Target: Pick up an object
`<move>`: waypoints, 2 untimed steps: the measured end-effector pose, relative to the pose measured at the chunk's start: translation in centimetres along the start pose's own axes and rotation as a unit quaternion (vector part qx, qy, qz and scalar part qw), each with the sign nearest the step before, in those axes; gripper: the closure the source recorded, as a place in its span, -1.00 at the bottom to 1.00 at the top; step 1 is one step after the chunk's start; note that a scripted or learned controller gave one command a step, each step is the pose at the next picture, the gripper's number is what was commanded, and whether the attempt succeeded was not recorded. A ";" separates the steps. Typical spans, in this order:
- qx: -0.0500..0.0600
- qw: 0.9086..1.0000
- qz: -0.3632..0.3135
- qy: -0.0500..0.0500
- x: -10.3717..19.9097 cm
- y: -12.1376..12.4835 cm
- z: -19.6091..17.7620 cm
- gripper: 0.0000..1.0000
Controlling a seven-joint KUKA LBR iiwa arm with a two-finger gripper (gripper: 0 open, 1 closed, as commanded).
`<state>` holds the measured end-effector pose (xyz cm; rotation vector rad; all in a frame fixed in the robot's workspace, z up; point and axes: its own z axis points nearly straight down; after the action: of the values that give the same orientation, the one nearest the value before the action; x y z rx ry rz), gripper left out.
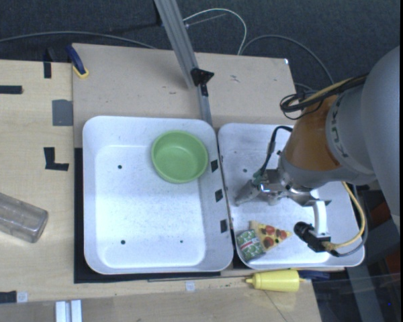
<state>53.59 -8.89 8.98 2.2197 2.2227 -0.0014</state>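
Here one green bowl, one pizza slice, one yellow bottle.

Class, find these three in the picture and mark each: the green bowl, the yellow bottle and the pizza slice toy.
green bowl (179, 156), camera view, on its inner floor.
yellow bottle (279, 281), camera view, on the middle of its body.
pizza slice toy (273, 233), camera view, on its topped face.

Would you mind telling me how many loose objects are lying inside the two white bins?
2: a green bowl in the left bin; a pizza-slice toy in the right bin. The arm may hide more.
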 end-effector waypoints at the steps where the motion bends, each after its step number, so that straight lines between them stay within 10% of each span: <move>1: 0.001 1.000 -0.001 0.001 0.1 0.0 -1.0 1.00; 2: -0.001 1.000 0.000 0.000 -0.4 0.2 -5.3 1.00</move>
<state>53.80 -9.25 14.29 2.2191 2.2216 0.0017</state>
